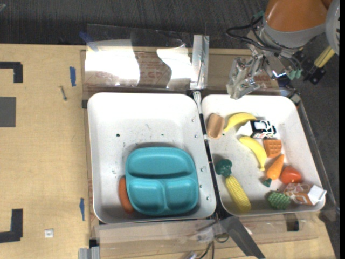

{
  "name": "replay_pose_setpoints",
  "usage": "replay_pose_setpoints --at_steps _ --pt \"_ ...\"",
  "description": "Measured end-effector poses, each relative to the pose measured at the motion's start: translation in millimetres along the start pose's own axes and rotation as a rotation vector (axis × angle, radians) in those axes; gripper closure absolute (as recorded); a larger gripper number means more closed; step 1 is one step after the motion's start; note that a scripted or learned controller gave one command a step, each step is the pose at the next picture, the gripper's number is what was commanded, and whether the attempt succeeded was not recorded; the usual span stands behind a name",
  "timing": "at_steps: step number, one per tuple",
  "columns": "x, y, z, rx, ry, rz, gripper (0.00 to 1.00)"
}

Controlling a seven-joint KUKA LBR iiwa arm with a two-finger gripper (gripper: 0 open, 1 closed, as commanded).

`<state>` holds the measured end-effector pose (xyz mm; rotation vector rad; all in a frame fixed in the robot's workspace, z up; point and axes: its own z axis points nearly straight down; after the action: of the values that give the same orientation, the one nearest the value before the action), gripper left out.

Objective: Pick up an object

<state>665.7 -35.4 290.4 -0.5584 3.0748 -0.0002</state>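
My gripper (241, 88) hangs over the far rim of the right bin (302, 117), with nothing visible between its metal fingers. Below it in that bin lie a hot dog bun (215, 125), two bananas (237, 120) (256, 149), a black and white toy (263, 127), an orange block (272, 146), a carrot (275, 167), a tomato (291, 175), a broccoli piece (223, 167), a corn cob (236, 192), a green berry-like toy (278, 199) and a small carton (305, 193).
The left bin (108, 117) holds a teal divided tray (161, 181) with an orange object (124, 194) tucked under its left edge. A clear plastic sheet (140, 63) and a metal divider post (199, 63) stand behind the bins. Cables trail beside the wrist.
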Motion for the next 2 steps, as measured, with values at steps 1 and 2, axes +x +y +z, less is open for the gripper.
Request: replay_pose_setpoints --at_steps 1,2 --pt "7.4 -23.6 26.8 -0.004 0.013 -0.093 1.00" --pt "4.5 -23.4 12.7 0.000 0.000 -0.092 1.00"
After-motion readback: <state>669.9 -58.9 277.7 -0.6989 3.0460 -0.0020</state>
